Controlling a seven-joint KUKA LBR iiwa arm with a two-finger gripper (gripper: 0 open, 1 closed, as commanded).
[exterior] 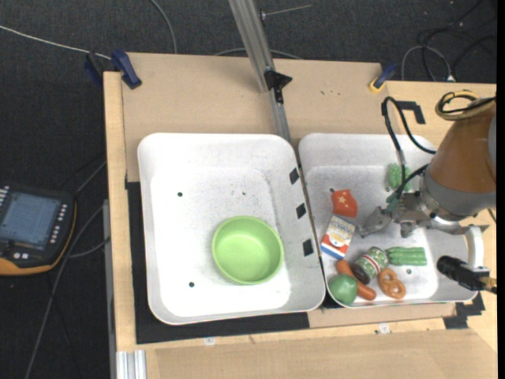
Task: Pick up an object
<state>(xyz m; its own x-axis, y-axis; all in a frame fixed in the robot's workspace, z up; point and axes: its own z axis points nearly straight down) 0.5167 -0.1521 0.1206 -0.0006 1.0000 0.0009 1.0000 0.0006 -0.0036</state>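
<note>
My gripper point(388, 226) hangs over the middle of the right bin point(359, 152), open, with nothing between its fingers. One finger point(369, 226) points toward a white carton point(339, 238). Close below the gripper lie a dark can point(368, 264) and a green ridged piece point(407, 255). A red fruit-like toy point(344, 203) sits left of the gripper. At the bin's front edge are a green apple point(342, 290), an orange carrot-like piece point(364, 293) and a pretzel point(392, 283). Another green item point(394, 175) lies behind the gripper, partly hidden by cables.
The left bin point(170, 172) holds a light green bowl point(247, 249) near its front right. A metal post point(256, 42) rises at the back between the bins. The arm point(465, 172) covers the right bin's right side.
</note>
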